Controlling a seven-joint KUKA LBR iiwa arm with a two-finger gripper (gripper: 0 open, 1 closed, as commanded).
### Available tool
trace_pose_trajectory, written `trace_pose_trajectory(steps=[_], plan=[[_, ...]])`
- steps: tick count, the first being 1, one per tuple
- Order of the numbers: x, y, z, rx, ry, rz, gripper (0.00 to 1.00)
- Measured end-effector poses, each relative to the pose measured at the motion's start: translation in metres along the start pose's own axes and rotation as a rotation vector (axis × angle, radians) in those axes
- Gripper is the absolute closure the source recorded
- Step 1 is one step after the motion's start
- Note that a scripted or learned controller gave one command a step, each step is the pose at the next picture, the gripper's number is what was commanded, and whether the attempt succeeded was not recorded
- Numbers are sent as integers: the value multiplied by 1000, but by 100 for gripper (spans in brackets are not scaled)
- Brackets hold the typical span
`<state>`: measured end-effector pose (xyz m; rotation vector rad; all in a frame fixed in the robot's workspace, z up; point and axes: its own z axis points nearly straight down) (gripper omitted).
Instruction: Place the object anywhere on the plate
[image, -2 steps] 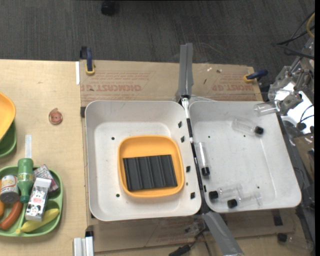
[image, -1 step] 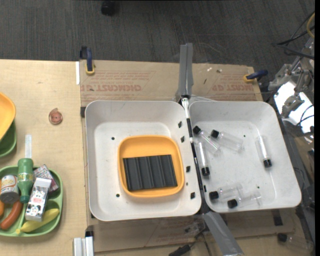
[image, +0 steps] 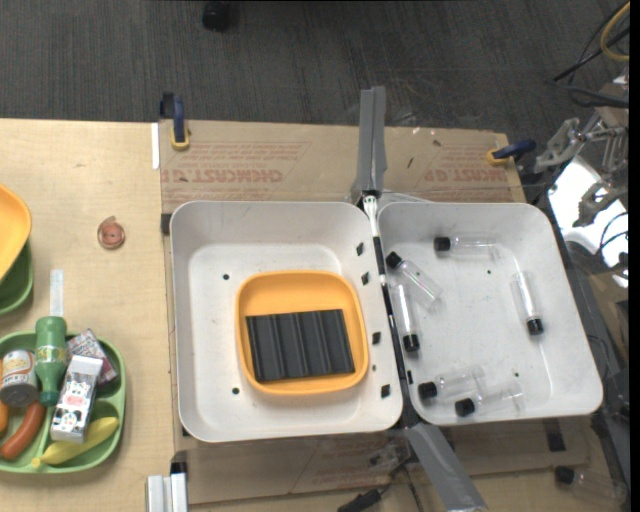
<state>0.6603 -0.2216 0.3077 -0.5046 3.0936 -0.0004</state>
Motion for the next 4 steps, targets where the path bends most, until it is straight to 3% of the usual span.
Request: trace_pose_trajectory(steps=[1, 2, 3, 4], plan=[[0, 0, -59, 0, -1, -316, 0], [49, 16, -76, -4, 2, -536, 0], [39, 13, -134, -4, 0, -911, 0], [87, 29, -117, -8, 1, -1259, 0]])
